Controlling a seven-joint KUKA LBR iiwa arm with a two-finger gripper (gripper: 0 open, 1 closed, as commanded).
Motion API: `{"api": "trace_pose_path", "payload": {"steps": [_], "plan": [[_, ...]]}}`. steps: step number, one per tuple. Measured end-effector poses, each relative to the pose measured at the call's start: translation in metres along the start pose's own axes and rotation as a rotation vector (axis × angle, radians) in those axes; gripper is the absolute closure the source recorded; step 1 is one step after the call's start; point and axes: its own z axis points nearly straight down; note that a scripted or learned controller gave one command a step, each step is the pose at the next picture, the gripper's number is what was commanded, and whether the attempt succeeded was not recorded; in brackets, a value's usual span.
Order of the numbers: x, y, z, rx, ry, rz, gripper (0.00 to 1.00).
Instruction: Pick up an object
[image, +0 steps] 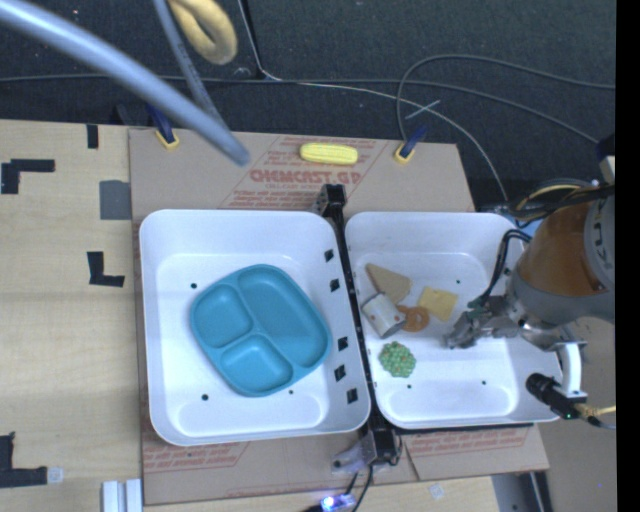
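The right bin (440, 225) holds several small items: a tan wedge (388, 281), a yellow block (437, 302), a small orange piece (415, 319), a grey-white block (381, 315) and a green bumpy ball (398, 359). My gripper (462, 333) hangs low inside the right bin, just right of the yellow block and orange piece, with the grey and orange arm (560, 265) behind it. Nothing shows between its fingers. A blue divided plate (259, 328) lies in the left bin (160, 300).
A yellow corn-shaped toy (328, 154) lies on the cardboard behind the bins. Cables run across the dark floor at the back. A black divider (345, 300) separates the two bins. A grey bar (120, 60) crosses the upper left.
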Motion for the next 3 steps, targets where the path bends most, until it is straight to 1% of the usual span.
{"api": "trace_pose_path", "payload": {"steps": [1, 2, 3], "plan": [[0.005, 0.009, -0.057, 0.003, 0.003, -0.002, 1.00], [0.012, 0.004, -0.113, 0.004, 0.004, -0.001, 1.00], [0.012, 0.005, -0.166, 0.003, 0.003, -0.001, 1.00]]}}
